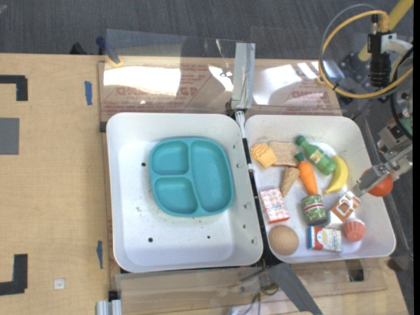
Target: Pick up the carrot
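Worktop (52, 176): pale wood-coloured board, with black tape marks along its left side and two white bins side by side.
Left bin (125, 176): shallow and white, holding a teal divided plate (192, 176) with three compartments, set roughly in its middle.
Right bin (367, 143): shallow and white, crowded with toy food.
Arm (394, 166): comes in from the right, low over the right bin's right rim.
End effector (357, 190): at the bin's right side, just above a small orange-and-white carton (346, 207); something reddish-orange sits right behind it. I cannot tell how far apart the fingers are, nor whether anything is between them.
Carrot (308, 177): lying in the middle of the right bin, long axis running top to bottom, to the left of the end effector and apart from it, with the banana (338, 174) between the two.
Neighbours of the carrot: a green bottle (315, 153) just above it, an ice-cream cone (289, 179) to its left, a green-labelled can (313, 209) just below.
Smaller pieces: a round brown ball (283, 239) at the bin's near edge, a pink-and-white carton (273, 205) above it.
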`<state>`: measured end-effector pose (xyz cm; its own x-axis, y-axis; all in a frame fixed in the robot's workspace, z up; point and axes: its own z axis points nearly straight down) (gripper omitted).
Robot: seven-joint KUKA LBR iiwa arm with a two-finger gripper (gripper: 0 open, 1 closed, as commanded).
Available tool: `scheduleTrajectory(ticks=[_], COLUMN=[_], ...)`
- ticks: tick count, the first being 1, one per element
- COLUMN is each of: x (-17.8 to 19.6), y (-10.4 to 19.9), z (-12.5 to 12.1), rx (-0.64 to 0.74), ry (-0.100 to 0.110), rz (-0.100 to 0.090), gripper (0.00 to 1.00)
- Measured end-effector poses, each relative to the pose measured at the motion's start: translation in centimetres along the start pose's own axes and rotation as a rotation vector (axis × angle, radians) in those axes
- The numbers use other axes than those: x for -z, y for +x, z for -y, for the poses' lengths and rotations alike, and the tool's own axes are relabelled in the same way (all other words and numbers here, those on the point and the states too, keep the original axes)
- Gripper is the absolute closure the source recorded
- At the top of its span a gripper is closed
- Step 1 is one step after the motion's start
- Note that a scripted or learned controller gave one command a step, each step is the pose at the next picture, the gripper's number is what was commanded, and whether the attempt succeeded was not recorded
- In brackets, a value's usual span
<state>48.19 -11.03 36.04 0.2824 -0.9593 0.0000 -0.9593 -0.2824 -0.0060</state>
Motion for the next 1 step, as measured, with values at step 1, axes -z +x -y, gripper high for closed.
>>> scheduleTrajectory(ticks=[1], x=[-0.3], y=[-0.12], z=[-0.01], rx=[0.002], ry=[-0.005], rz=[0.005], gripper=[0.0])
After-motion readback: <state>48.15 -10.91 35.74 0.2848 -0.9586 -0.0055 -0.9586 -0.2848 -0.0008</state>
